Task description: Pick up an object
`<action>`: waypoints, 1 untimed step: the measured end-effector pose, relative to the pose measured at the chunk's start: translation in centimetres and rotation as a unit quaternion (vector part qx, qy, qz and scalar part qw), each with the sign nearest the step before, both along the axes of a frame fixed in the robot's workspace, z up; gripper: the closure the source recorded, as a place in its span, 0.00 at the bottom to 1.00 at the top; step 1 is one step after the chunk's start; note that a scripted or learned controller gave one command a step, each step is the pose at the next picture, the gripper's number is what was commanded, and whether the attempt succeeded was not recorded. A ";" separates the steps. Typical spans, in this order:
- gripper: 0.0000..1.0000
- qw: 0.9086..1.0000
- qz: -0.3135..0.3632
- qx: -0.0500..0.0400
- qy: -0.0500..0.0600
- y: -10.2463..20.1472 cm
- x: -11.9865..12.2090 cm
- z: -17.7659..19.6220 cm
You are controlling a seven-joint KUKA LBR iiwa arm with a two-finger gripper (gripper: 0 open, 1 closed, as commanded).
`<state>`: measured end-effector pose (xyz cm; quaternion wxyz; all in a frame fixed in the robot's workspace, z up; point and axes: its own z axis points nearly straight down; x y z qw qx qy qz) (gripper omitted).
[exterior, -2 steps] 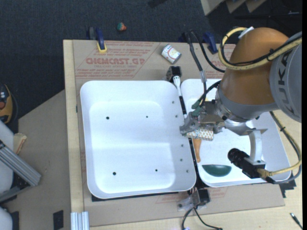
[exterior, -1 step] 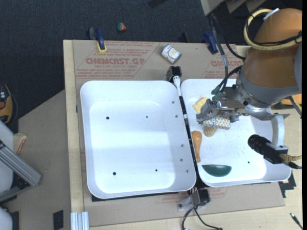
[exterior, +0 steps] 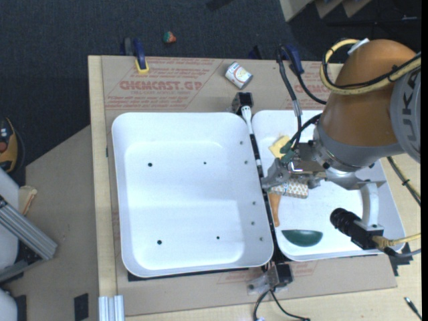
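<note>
My gripper (exterior: pixel 286 172) hangs low over the left part of the right bin (exterior: pixel 348 246), close to the wall between the two bins. Directly beneath it lies a speckled tan roll (exterior: pixel 293 190); whether the two touch is unclear. A yellow piece (exterior: pixel 279 146) lies just behind the gripper. An orange carrot-shaped thing (exterior: pixel 275 208) lies along the bin's left wall, below the roll. A dark green dome-shaped thing (exterior: pixel 302 237) rests near the bin's front edge. The arm's orange band hides the back right of this bin.
The left bin (exterior: pixel 134 179) sits beside the right one, sharing a dividing wall (exterior: pixel 257 162). A small white box (exterior: pixel 238 75) lies on the cardboard bench behind the bins. Blue clamps (exterior: pixel 139 52) hold the board's far edge.
</note>
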<state>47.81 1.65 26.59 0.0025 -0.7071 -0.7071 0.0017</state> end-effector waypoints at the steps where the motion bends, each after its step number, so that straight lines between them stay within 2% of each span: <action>1: 1.00 1.000 0.004 0.001 -0.005 7.8 2.8 0.4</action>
